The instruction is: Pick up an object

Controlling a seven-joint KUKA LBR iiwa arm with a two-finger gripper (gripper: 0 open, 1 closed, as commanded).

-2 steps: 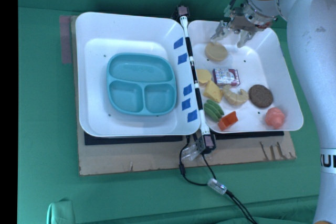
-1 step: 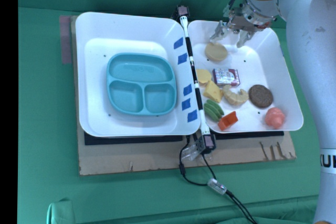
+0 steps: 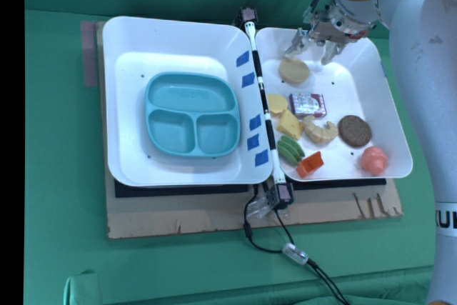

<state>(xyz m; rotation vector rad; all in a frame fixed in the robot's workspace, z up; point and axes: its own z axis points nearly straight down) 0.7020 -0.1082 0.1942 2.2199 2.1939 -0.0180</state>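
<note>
Above the tan potato piece [image 3: 293, 71], spread gripper [image 3: 312, 51], nothing held

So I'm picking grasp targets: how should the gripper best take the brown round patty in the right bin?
Probably from straight above, fingers closing across the brown patty on its rim. It lies flat as a low disc with bare bin floor around most of it, so its edges look reachable; the gripper hovers at the far end.

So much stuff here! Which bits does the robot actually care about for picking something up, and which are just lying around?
In the job:
- gripper, fingers spread
- tan round piece just below it
- right bin that holds the toy food

Lying about:
- teal divided plate in the left bin
- brown patty
- cheese wedge
- cable on the green cloth
</note>
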